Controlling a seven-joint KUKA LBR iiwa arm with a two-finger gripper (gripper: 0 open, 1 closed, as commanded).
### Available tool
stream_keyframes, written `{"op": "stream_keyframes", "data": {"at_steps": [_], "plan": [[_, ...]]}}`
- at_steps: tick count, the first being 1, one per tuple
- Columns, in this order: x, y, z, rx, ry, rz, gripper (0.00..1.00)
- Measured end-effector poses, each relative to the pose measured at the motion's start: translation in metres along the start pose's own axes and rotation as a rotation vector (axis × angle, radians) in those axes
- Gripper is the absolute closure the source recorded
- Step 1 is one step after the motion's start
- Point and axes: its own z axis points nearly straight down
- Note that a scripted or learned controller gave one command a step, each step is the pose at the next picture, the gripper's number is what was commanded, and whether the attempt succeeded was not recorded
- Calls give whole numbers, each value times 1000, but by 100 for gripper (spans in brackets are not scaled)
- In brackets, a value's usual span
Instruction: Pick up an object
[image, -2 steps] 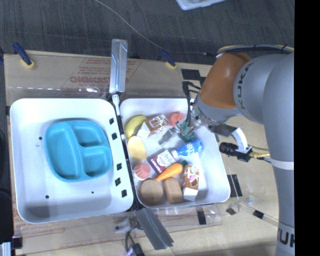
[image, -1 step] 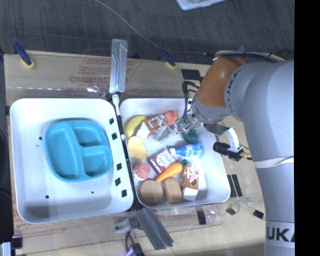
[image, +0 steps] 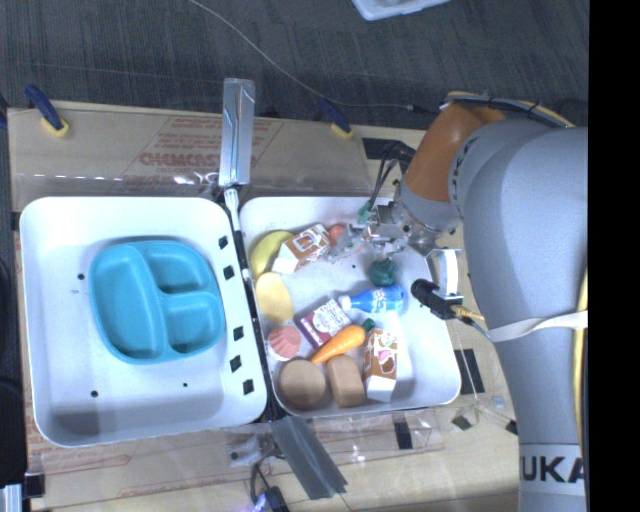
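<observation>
The arm (image: 520, 240) reaches in from three o'clock, and its pincer (image: 378, 232) sits low over the far side of the right bin (image: 440, 370), toward one o'clock of that bin's floor. Whether it is spread or closed I cannot tell; the metal parts there blur together, and nothing can be made out in its grip.

The bin's contents lie packed in its near and middle parts. A dark green lump (image: 383, 270) rests just beside the pincer, at its six o'clock, and a blue bottle (image: 378, 299) lies a little nearer the camera. A banana (image: 264, 250) and a small printed box (image: 308, 245) sit at the bin's eleven o'clock. Toward six o'clock are a carrot (image: 340, 343), a juice carton (image: 382, 364), a brown ball (image: 302, 383) and a tan block (image: 345, 380).

The left bin (image: 50, 300) carries a blue tray (image: 158, 300) with compartments.

As I judge it, the pick is not yet done: every object appears to lie on the bin floor, none raised. The arm looks placed for a grasp near the green lump or the bottle. Closing on something and lifting it clear both remain.
</observation>
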Motion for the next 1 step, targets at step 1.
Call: {"op": "stream_keyframes", "data": {"at_steps": [1], "plan": [[5,14,-34,-1,-1,-237,0]]}}
